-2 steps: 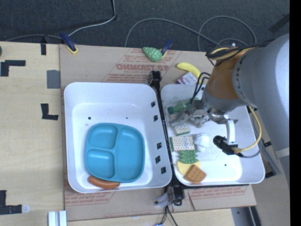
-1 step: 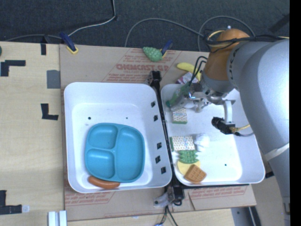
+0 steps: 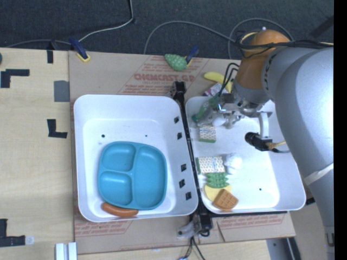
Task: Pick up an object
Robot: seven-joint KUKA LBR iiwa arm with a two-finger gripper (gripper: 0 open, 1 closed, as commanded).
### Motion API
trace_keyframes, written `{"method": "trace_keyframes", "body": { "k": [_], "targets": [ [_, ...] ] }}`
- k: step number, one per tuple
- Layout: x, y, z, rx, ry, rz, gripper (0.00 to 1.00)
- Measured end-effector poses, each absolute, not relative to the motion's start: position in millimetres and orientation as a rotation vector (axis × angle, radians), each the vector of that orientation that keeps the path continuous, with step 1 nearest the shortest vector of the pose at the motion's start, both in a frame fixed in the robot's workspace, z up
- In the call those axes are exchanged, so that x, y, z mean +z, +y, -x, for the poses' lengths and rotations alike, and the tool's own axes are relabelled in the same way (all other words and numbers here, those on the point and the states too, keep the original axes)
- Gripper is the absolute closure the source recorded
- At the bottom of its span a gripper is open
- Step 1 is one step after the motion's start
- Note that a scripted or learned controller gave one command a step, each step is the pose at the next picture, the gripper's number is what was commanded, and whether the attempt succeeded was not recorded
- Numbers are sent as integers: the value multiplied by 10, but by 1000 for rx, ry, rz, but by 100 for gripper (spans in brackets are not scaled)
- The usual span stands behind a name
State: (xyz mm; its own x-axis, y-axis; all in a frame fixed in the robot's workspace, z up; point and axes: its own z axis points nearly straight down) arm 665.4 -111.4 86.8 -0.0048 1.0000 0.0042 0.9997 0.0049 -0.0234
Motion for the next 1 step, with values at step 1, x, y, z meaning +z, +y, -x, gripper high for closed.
{"method": "trace_keyframes", "body": {
  "k": [1],
  "targets": [
    [986, -1108, -6668, 17, -2215, 2206, 100]
  ]
}}
